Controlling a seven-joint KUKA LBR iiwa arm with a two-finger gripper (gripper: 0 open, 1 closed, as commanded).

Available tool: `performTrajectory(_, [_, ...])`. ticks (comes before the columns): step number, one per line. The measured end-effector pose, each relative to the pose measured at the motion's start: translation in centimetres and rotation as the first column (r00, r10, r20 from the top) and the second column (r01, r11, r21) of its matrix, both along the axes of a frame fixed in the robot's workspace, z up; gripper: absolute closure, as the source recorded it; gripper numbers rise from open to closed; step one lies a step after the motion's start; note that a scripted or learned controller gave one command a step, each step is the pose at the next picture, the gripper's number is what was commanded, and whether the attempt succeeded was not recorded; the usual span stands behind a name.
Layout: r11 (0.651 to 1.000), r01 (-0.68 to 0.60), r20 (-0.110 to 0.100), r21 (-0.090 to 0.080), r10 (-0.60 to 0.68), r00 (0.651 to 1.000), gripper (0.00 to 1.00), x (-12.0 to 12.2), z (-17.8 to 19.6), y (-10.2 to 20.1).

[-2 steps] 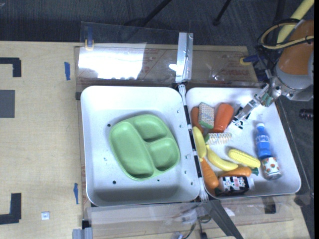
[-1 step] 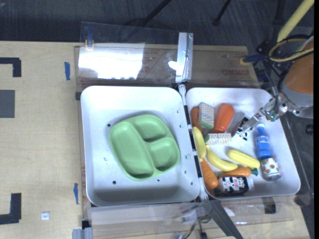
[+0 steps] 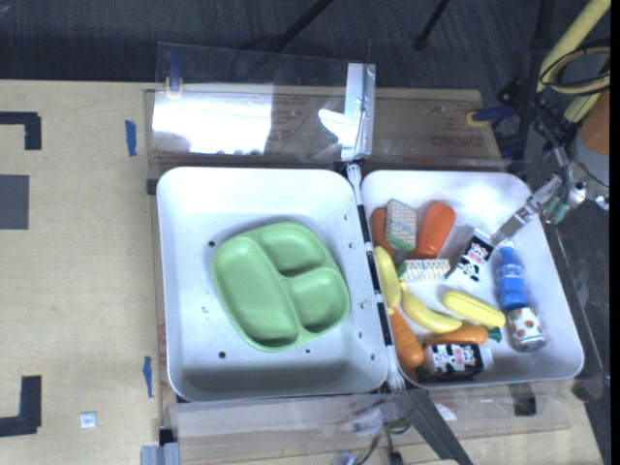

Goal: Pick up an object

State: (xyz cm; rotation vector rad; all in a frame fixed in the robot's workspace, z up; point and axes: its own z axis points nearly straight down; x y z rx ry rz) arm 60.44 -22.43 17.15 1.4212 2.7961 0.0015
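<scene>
The gripper (image 3: pixel 511 223) hangs low over the right bin (image 3: pixel 567 356), near the blue bottle (image 3: pixel 510 277) — whether it is apart or together, I cannot tell — likely lining up a grasp.

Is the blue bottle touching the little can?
Touching. The camera view shows the blue bottle's lower end pressed against the can, with no bin floor visible between them.

**No legible text**

No word, number or brand can be read. Print is seen on the blue bottle (image 3: pixel 511 277), the small can (image 3: pixel 527 328) and two black-and-white cartons (image 3: pixel 474 260) (image 3: pixel 453 358) in the right bin (image 3: pixel 567 356), but it is too small and blurred to be made out, as is faint reddish lettering on the cardboard (image 3: pixel 436 139)
</scene>
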Motion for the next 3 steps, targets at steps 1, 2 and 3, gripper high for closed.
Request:
performTrajectory(1, [0.998,-0.058,0.021,-0.005,0.058,0.998,0.0,0.0,-5.8,0.0])
performTrajectory(2, [0.992,-0.125,0.05,-0.019,0.126,0.991,0.0,-5.3,-6.2,-0.1])
performTrajectory(3, [0.991,-0.132,0.043,-0.018,0.132,0.99,0.0,3.1,-6.2,5.6])
